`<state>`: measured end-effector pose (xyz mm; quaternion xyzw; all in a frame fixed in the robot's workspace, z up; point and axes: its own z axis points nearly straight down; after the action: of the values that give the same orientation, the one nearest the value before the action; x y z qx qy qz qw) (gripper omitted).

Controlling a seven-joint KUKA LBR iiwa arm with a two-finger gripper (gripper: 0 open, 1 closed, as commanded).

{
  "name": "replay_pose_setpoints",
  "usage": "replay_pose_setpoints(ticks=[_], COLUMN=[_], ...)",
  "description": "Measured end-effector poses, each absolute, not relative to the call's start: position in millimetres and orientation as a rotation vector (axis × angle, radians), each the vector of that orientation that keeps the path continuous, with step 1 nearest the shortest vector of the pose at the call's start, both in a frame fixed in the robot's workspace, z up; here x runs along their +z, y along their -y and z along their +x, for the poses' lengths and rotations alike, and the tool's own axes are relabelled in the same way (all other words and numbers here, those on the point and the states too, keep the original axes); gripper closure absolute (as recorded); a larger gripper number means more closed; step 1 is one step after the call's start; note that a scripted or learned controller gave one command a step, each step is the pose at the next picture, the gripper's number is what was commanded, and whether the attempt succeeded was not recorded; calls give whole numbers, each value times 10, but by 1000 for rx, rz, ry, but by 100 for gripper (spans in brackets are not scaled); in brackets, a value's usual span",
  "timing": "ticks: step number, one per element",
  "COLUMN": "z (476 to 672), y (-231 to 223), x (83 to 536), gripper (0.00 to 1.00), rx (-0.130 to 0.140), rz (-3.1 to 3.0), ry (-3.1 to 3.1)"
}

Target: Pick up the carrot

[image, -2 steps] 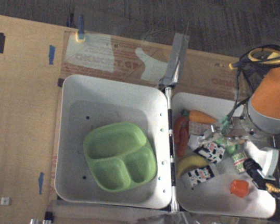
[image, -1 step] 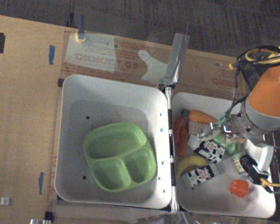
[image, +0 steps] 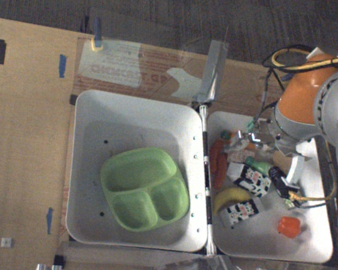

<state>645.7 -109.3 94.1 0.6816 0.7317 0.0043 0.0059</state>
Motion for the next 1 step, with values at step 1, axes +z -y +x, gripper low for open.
replay_pose_setpoints(ticks=[1], z=[6280], y=[631], x=[1864], gripper=[0], rx=[4], rz=[2057], ry=[-2370])
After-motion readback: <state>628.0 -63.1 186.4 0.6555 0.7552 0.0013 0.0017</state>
